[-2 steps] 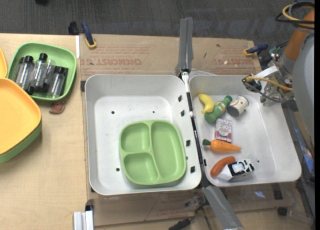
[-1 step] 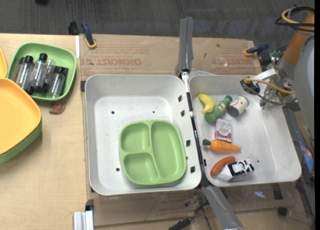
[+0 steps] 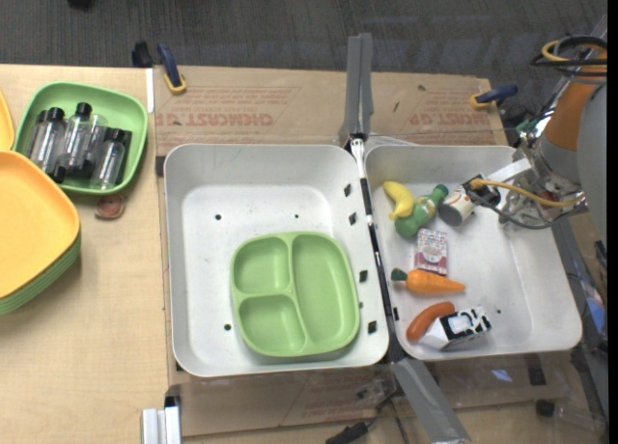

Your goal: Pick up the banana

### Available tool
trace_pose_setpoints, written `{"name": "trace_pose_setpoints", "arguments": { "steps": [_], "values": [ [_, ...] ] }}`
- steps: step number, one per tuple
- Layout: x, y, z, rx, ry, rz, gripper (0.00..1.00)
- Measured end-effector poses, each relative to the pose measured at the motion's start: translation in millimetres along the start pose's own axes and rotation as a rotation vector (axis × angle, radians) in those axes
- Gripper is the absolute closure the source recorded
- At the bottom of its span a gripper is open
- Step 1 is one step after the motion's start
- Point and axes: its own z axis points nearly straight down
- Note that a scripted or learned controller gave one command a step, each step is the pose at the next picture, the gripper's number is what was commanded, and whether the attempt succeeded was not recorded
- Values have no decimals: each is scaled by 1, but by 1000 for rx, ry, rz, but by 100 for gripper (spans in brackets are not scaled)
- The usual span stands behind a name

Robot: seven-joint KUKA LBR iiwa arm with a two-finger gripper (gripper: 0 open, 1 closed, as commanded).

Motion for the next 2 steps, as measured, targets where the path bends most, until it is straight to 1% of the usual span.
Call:
{"name": "trace_pose_setpoints", "arguments": {
  "steps": [1,2],
  "values": [
    [34,8,-34,-3,0,57,100],
    [6,3,-5,0,-2,30,100]
  ]
}}
